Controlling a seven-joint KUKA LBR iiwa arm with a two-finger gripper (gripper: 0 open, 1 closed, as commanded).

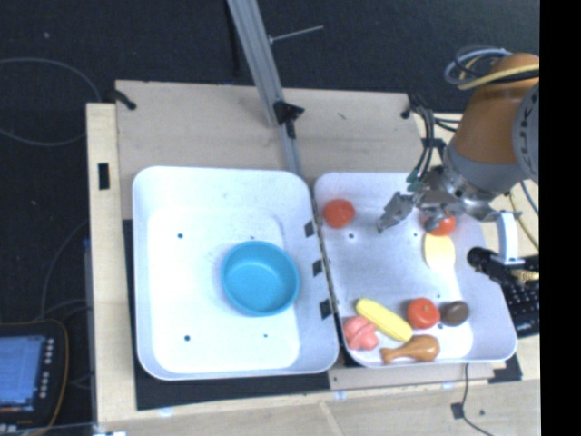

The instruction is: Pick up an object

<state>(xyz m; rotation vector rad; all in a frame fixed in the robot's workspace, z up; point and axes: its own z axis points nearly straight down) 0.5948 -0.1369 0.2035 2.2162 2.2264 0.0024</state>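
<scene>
The gripper hung over the upper part of the right bin, and whether its fingers stood apart or together could not be told; nothing showed between them. A red-orange ball lay near the bin's upper left corner, a pale yellow piece and a small red thing sat just beside the gripper, and a yellow banana, pink toy, red tomato, brown ball and brown drumstick clustered along the near edge. The left bin held a blue bowl.
</scene>
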